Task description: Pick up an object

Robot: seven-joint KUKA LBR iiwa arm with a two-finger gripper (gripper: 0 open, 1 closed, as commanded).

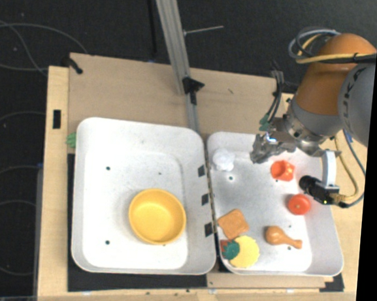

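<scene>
While our gripper hangs over the right bin, grip state unclear, we judge the orange piece nearest, just to its right and slightly below.

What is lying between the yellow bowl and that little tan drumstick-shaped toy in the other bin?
In the camera view, between the yellow bowl and the tan drumstick toy come the bins' adjoining rims, then an orange cracker-like square.

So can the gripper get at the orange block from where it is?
Probably yes. The gripper hangs over the right bin; the orange block lies uncovered, though close to the yellow piece and the bin's wall.
</scene>
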